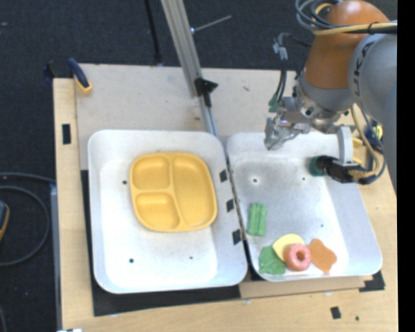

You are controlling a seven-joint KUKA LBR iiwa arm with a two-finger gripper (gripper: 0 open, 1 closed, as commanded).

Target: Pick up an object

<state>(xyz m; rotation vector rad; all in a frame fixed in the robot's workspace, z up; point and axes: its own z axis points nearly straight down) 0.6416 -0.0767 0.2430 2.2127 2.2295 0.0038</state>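
My gripper (275, 140) hangs over the far left corner of the right bin (346, 206), high above its floor, with nothing between its fingers that I can see. Toy foods lie at the bin's near side: a green oblong piece (256, 219) by the left wall, a green leafy piece (270, 261), a yellow round piece (288, 244), a pink ring donut (298, 256) and an orange piece (323, 254). All of them are well apart from the gripper, toward the front.
The left bin (104, 185) holds a yellow divided plate (173, 191). A slanted metal pole (183, 37) rises from the bench behind the bins. The middle and far floor of the right bin is bare.
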